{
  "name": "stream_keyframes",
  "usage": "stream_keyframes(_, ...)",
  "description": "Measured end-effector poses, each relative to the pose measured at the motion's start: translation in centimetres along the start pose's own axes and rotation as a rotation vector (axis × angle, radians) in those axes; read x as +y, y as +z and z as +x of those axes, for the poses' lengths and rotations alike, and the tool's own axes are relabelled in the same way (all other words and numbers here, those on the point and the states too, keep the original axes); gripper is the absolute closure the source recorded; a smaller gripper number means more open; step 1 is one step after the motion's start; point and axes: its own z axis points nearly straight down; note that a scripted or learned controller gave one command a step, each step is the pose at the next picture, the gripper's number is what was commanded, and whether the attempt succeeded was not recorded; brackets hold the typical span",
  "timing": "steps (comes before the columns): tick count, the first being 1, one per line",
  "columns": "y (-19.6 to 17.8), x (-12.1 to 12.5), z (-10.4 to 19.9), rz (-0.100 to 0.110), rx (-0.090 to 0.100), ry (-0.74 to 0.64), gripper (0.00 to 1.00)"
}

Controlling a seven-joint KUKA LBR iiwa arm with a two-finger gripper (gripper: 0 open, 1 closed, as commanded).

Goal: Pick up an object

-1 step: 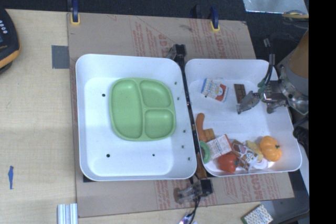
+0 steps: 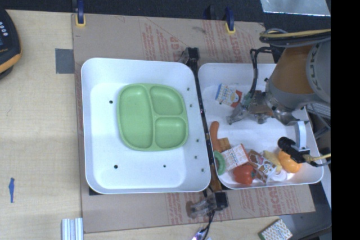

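Left bin (image 2: 95, 121) — green plate (image 2: 152, 116); right bin (image 2: 209, 77) — toy clutter (image 2: 253, 161).

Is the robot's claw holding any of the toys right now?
It cannot be told. The gripper is down in the right bin, but the view is too blurry to show anything between its fingers.

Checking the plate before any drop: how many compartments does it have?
3. The green plate in the left bin has one long compartment on its left side and two smaller ones on its right, one above the other.
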Motion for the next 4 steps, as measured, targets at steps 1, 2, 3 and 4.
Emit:
stream_keyframes(1,-0.6,5.8,0.8,0.007,0.001,0.000,0.00)
stream_keyframes(2,-0.8,8.7,3.2,-0.010,-0.001,0.003,0.00)
stream_keyframes(3,-0.7,7.4,2.6,-0.003,-0.001,0.008,0.00)
stream_keyframes(4,-0.7,6.7,0.4,-0.003,0.000,0.008,0.00)
